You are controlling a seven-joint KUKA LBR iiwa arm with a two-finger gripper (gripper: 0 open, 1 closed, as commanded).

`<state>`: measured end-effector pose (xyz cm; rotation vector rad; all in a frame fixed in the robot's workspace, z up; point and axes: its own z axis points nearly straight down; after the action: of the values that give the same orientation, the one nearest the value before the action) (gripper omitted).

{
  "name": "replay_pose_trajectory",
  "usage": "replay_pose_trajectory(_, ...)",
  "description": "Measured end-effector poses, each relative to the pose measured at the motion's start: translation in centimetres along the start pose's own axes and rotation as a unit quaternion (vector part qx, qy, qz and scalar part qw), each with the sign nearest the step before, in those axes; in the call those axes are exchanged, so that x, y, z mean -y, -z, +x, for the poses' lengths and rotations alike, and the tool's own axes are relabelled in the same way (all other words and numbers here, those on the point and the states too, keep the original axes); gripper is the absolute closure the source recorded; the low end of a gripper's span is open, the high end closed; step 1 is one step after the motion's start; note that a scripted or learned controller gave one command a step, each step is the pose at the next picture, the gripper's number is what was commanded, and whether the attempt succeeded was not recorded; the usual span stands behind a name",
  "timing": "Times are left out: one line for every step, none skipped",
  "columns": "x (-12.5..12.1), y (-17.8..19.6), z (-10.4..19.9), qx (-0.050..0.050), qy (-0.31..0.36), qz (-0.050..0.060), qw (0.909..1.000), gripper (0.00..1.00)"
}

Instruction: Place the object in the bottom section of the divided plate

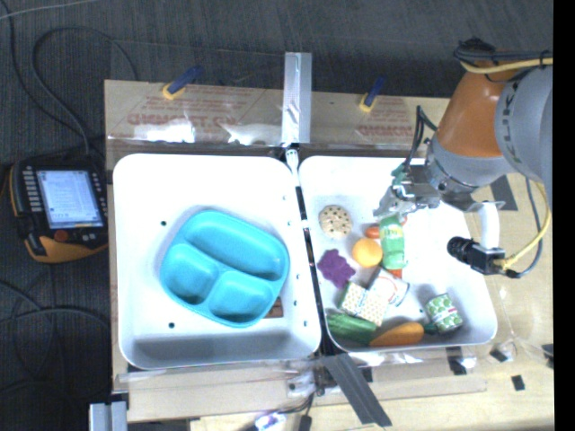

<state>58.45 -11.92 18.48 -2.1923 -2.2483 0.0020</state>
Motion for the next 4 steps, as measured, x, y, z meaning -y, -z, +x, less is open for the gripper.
replay_pose_trajectory(3.5, 4.0, 7.2, 0.001, 0.061, 0.000, 0.9981, 1.00)
replay_pose_trajectory(3.5, 4.0, 7.2, 0.000, 0.061, 0.000, 0.9981, 0.00)
replay_pose_trajectory(3.4, 4.9, 7.3, 0.000, 0.062, 0.001, 0.9981, 1.00)
replay_pose_trajectory(7.2, 6.9, 14.7, 0.000, 0.005, 0.001, 1.0000, 1.00)
